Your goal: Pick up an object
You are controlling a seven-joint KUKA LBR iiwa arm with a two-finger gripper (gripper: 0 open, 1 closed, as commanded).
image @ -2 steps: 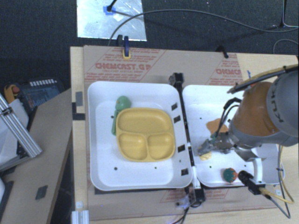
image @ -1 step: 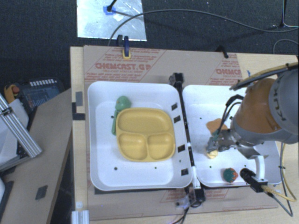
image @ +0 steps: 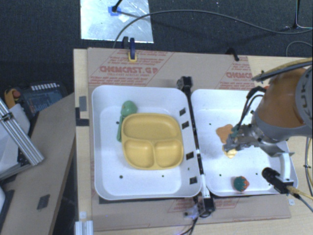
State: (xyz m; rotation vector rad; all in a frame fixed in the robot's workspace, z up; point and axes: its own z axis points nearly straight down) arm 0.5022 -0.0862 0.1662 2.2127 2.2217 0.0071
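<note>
While the gripper hovers low over a small yellow piece, right bin: approach step; finger state indiscernible; next, close and lift.

Bench bears cardboard sheet, seemingly under 2 white bins.

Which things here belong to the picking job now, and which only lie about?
In the job: gripper, down in the right bin; small yellow object and orange piece beside it.

Lying about: green-red ball; yellow divided tray and green spoon in the left bin.
</note>
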